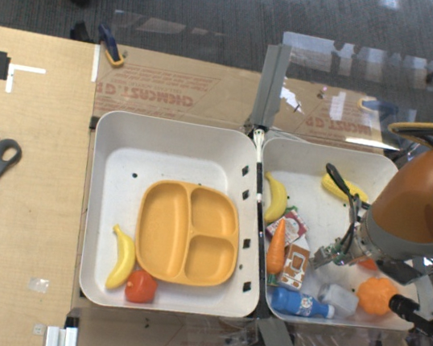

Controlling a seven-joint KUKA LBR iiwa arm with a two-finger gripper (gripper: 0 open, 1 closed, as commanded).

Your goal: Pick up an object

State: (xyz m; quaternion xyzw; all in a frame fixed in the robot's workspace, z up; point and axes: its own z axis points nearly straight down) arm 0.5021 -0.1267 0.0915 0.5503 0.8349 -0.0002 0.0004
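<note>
Objects lie in both bins. In the left bin (104, 215) sit a banana (122, 259), a tomato (140, 287) touching its lower end, and a yellow divided tray (187, 232) just beside them. In the right bin (309, 154) come a second banana (275, 197), a carrot (276, 247), a small packet (294, 268), a blue bottle (300, 304), a clear cup (339, 297) and an orange (377, 295).

I judge all of them light. The carrot looks stiff and narrow, best pinched across its middle; the bottle and orange are smooth and round, so likely to slip or roll.

The gripper (326, 255) hangs low just right of the packet, above the bottle, touching neither as far as I can tell. It is small and dark here.
</note>
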